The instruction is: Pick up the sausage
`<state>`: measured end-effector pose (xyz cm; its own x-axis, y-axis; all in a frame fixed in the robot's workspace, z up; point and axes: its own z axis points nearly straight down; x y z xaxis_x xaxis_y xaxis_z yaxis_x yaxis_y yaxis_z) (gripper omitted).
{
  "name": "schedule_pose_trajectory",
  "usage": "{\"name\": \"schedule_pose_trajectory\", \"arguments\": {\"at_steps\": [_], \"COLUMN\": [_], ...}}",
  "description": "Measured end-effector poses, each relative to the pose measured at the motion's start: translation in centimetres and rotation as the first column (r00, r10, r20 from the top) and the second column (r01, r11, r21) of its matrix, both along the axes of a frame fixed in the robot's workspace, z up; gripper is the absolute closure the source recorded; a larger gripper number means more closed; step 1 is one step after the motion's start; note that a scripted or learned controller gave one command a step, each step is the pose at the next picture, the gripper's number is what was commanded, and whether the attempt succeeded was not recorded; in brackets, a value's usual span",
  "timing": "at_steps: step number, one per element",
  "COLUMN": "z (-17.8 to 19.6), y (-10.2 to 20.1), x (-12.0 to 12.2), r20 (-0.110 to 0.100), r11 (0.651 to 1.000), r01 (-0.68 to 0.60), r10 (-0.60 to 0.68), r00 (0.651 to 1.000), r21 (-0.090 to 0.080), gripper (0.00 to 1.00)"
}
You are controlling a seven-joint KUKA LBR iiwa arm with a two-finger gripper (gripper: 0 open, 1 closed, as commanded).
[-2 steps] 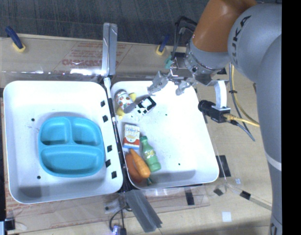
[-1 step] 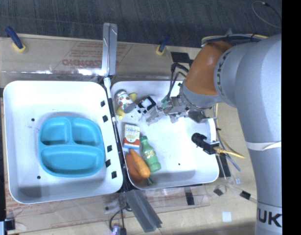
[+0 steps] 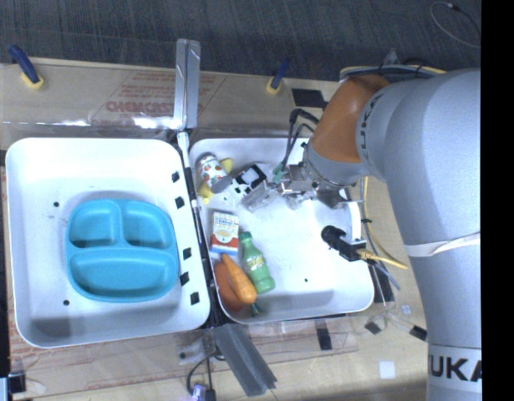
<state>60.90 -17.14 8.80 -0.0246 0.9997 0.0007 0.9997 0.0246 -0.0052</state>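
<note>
In the right bin (image 3: 348, 295), a short reddish-brown sausage (image 3: 220, 271) lies near the front left corner. It is pressed against an orange carrot-like piece (image 3: 239, 284) and partly hidden by it. My gripper (image 3: 255, 194) hangs over the back middle of this bin, well behind the sausage and apart from it. Nothing shows in its grasp.
A green bottle (image 3: 256, 262) and a small carton (image 3: 225, 230) lie just right of and behind the sausage. A round can (image 3: 211, 171), a yellow toy (image 3: 226, 168) and a black-and-white item (image 3: 250, 176) sit at the back left. The left bin (image 3: 31, 174) holds a blue divided tray (image 3: 121, 249).
</note>
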Motion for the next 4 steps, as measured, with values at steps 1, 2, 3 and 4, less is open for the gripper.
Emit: {"name": "schedule_pose_trajectory", "arguments": {"at_steps": [1, 2, 3, 4], "z": [-0.13, -0.35, 0.34, 0.27], "y": [0.47, -0.03, 0.02, 0.01], "x": [4.26, 4.16, 4.26, 4.18], "r20": [-0.020, -0.033, -0.033, -0.037], "r11": [1.000, 0.992, 0.992, 0.992], "r01": [0.020, 0.129, 0.126, 0.125], "r10": [-0.020, -0.128, -0.126, -0.125], "r00": [1.000, 0.991, 0.992, 0.991], "r21": [0.001, 0.007, 0.006, 0.006], "gripper": [0.00, 0.00, 1.00, 0.00]}}
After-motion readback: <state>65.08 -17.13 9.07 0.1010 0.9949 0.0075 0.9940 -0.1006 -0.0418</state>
